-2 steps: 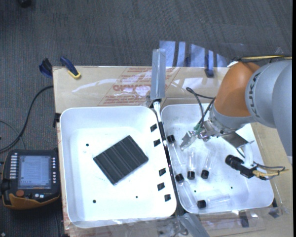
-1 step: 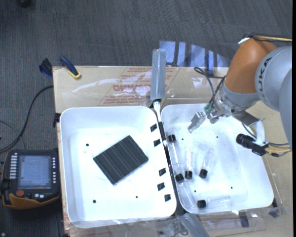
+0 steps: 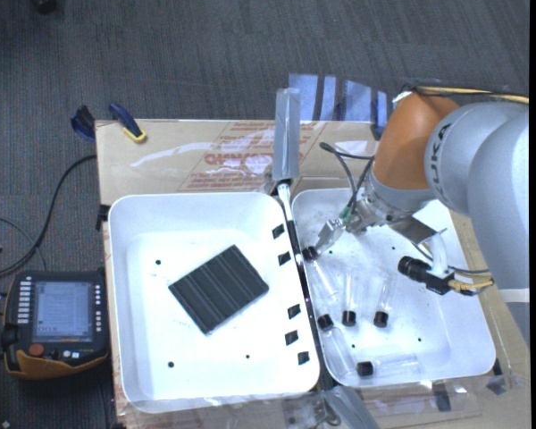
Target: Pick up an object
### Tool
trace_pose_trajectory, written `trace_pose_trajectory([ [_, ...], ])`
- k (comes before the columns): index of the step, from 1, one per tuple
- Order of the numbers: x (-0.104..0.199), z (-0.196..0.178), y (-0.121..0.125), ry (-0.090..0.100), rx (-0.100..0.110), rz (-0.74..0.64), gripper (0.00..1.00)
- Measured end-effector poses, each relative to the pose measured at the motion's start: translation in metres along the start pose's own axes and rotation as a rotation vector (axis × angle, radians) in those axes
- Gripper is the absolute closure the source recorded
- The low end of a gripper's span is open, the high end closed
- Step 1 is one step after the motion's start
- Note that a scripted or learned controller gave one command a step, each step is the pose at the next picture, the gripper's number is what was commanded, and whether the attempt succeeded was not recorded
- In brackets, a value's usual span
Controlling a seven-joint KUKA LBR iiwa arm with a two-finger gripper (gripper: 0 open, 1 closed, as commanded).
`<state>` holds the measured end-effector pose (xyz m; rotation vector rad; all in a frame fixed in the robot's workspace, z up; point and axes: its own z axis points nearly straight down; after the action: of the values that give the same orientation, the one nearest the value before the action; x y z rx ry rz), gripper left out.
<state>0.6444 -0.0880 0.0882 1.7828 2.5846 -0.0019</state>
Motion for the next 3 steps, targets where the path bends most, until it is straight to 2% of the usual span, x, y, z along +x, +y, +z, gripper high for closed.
trace_pose_trajectory([
  [1,-0.011,-0.079,-0.003,0.001,-0.003,-0.059,0.0],
  [2,-0.001,0.001,-0.001,0.003,0.0,-0.034,0.0],
  [3,-0.076,-0.053,-0.029,0.001,-0.003,-0.026,0.0],
])
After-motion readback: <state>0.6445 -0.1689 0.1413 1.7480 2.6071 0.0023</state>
